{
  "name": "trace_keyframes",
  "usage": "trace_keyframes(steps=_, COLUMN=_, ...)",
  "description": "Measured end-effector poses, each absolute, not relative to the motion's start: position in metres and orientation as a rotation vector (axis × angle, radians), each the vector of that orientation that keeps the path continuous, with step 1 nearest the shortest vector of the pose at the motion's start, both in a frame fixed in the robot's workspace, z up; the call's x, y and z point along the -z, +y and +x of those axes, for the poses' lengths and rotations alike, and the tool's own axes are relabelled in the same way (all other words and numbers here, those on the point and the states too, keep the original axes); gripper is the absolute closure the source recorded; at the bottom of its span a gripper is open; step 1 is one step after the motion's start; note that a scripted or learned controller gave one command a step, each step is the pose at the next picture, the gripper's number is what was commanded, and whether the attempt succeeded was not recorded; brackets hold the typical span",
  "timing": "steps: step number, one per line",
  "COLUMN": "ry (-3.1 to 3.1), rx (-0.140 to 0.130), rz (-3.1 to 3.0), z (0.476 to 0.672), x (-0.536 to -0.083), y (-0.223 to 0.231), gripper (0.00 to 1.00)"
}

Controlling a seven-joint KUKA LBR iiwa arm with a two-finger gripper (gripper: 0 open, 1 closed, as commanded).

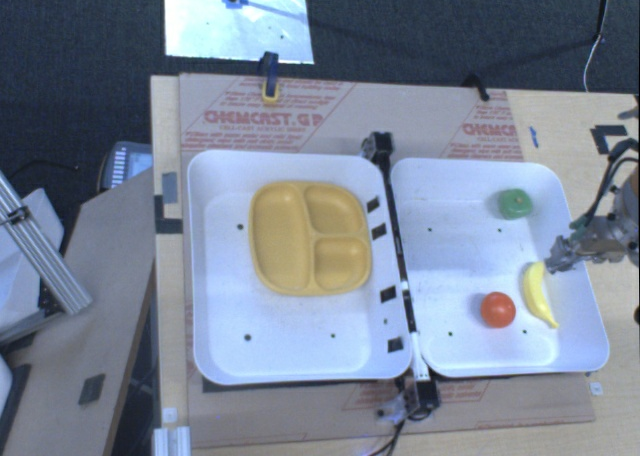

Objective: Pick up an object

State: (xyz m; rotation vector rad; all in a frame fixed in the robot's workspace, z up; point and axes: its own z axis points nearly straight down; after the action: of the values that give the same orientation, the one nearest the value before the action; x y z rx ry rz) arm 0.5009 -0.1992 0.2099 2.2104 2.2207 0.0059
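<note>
Nearest the camera, at the lower edge of the frame, a cable connector (420, 399) sits on the desk (330, 104) where the two white bins meet. Left bin (215, 344) holds a yellow divided plate (308, 237). Right bin (590, 349) holds three items: a green round object (515, 204) at upper right, an orange ball (498, 310) at lower centre, and a banana (539, 294) just beside the ball on its right.

The claw (562, 258) enters from the right edge of the frame and hangs at the upper end of the banana, near the bin's right wall. Whether it is apart or together cannot be determined; that part is small and blurred. No object is visible within it.

Likely target: the banana. Its long axis runs from upper left to lower right in the frame, nearly vertical, with a slight curve. The upper end points toward the claw; the lower end points toward the bin's lower right corner.

Risks, as judged from this position:
- Contact at the banana's tip rather than its middle may cause it to pivot or slip out.
- The curved, tapering body may roll under a closing grip not set across the long axis.
- The bin wall lies close and may obstruct the descent.
- The adjacent ball may be nudged.
</note>
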Motion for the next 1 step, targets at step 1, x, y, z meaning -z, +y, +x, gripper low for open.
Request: trace_keyframes(steps=1, ry=2.224, rx=-0.002, rz=2.215, z=0.5018, x=-0.2095, y=-0.1994, gripper=1.00)
